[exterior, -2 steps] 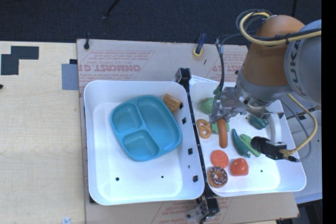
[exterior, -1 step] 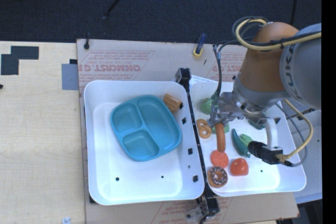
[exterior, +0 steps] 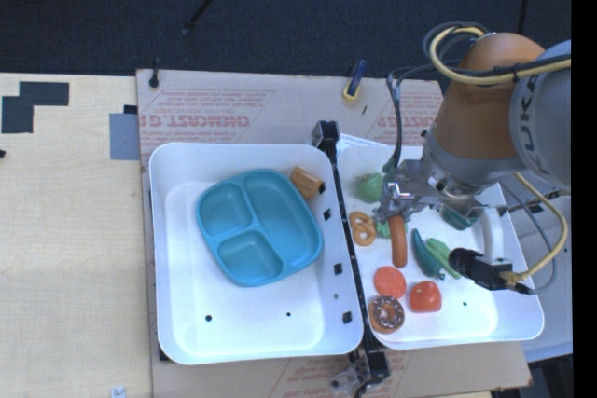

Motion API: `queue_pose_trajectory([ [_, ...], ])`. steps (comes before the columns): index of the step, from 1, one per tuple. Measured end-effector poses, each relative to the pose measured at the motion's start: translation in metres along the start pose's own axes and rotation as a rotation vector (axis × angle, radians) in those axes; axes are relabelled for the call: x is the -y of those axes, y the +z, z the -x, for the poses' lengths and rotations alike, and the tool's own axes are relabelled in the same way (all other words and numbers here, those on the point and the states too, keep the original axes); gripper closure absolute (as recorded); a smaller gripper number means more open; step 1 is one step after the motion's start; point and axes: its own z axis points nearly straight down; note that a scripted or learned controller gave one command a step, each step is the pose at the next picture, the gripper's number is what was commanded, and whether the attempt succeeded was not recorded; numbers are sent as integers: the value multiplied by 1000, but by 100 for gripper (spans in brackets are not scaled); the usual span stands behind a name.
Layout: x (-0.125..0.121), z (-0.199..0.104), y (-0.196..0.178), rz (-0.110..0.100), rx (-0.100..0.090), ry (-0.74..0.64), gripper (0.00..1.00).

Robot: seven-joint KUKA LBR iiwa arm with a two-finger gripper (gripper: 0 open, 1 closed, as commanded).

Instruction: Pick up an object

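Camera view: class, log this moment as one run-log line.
arm: over right bin | claw: above orange hot dog, beside pretzel | left bin: blue tray, brown block

The light is bright and even, and it seems to come from above. The two white bins [exterior: 177,331] are almost washed out, with soft glare on their rims. Shadows are short and weak; a faint one lies under the blue tray [exterior: 256,224]. The far floor is dark. Small things look slightly soft.
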Motion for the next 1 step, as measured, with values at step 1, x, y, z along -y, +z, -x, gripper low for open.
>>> queue_pose_trajectory([
  [1,2,4,14,-3,0,-2,100],
])
